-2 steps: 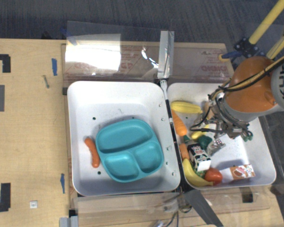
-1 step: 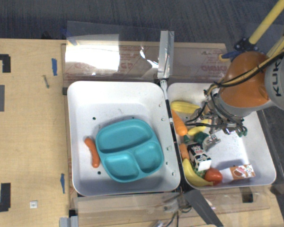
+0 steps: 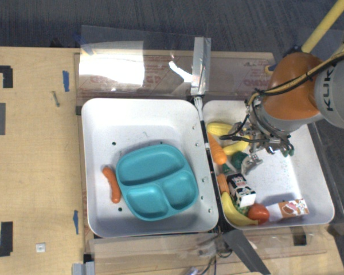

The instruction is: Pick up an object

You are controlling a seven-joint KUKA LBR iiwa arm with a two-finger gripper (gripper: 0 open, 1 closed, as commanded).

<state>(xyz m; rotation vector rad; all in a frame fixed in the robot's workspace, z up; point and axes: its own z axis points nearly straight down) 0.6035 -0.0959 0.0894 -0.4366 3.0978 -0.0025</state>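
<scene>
My gripper (image 3: 253, 155) hangs low over the upper left part of the right bin (image 3: 301, 173), below the orange wrist band (image 3: 290, 93). It sits just right of a yellow banana-like piece (image 3: 235, 148) and a small green item (image 3: 238, 160). Along the bin's left wall lie another yellow piece (image 3: 218, 129), an orange carrot (image 3: 216, 151) and a second orange piece (image 3: 222, 183). Nearer the front are a black and white carton (image 3: 241, 190), a banana (image 3: 234, 213), a red tomato (image 3: 258, 212) and an orange juice box (image 3: 293, 208). Nothing visibly hangs from the gripper.
The left bin (image 3: 132, 119) holds a teal divided plate (image 3: 156, 181) and an orange sausage (image 3: 112, 184) at its left. A clear plastic sheet (image 3: 137, 67) stands behind the bins. A metal divider (image 3: 200, 67) rises at the back between the bins.
</scene>
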